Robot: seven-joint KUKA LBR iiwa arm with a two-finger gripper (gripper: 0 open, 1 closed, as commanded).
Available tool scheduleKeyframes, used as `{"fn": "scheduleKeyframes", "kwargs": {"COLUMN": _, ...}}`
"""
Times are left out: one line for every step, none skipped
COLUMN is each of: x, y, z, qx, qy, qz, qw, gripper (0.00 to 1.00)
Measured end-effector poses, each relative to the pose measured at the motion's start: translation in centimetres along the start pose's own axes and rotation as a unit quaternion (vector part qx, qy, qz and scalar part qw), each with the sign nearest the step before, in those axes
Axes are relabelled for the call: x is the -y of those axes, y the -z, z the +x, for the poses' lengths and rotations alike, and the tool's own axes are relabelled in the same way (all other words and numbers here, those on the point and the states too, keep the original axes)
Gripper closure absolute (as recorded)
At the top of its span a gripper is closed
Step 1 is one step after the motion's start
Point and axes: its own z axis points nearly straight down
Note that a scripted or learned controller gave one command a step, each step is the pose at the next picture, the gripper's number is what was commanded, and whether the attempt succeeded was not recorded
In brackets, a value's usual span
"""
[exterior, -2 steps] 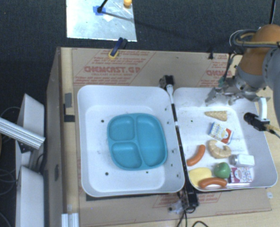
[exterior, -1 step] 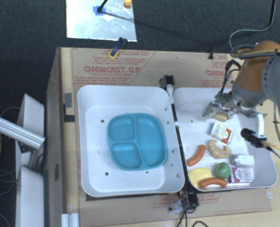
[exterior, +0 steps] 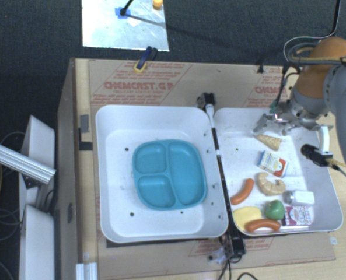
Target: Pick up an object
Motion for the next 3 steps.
{"fn": "scheduleKeyframes", "kwargs": {"x": -0.1, "y": 1.1, "z": 0.0, "qx": 0.001, "qy": 0.002, "qz": -0.002, "qw": 1.0000, "gripper": 1.00}}
{"fn": "scheduleKeyframes", "kwargs": {"x": 5.4, "y": 6.6, "z": 0.8, "qx": 0.000, "qy": -0.001, "qz": 0.000, "qw": 1.0000, "gripper": 1.00}}
{"fn": "scheduleKeyframes", "kwargs": {"x": 5.4, "y": 6.5, "z": 0.8, "qx": 0.000, "qy": -0.001, "qz": 0.000, "qw": 1.0000, "gripper": 0.00}}
